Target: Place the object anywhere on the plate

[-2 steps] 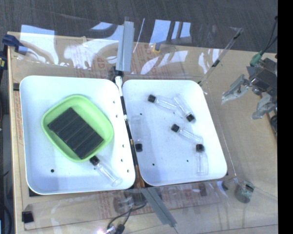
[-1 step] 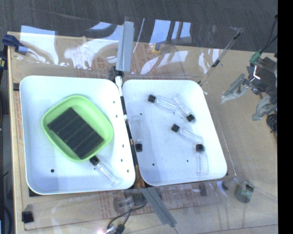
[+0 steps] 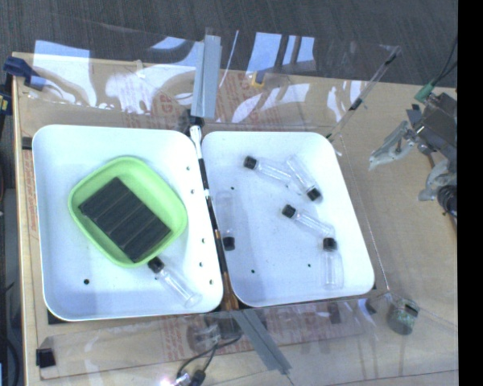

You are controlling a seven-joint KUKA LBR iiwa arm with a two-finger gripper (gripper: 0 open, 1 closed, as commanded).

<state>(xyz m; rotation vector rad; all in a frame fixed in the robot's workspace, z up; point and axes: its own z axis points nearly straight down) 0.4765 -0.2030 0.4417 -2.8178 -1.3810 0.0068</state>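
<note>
Two white bins sit side by side on the bench. The left bin (image 3: 48, 215) holds a green plate (image 3: 165, 187). A dark ribbed pad (image 3: 125, 219) lies flat on the plate and is turned at a slant. One clear vial (image 3: 173, 282) with a black cap lies in the left bin, just beside the near edge of the plate. Its black cap touches or almost touches the plate rim. Its long side runs from the cap, far and left, down to its clear end, near and right.

The right bin (image 3: 266, 284) holds more clear vials with black caps. One vial near the far wall (image 3: 266, 170) lies with its cap to the left. One beside it (image 3: 303, 180) has its cap toward the near right. One vial in the middle (image 3: 303, 219) has its cap to the far left. One by the right wall (image 3: 331, 262) stands almost straight along near and far. One by the left wall (image 3: 225, 223) has its cap at the near end.

The gripper (image 3: 423, 147) sits at the far right, well apart from both bins. It is too small and blurry to tell how wide it is.
</note>
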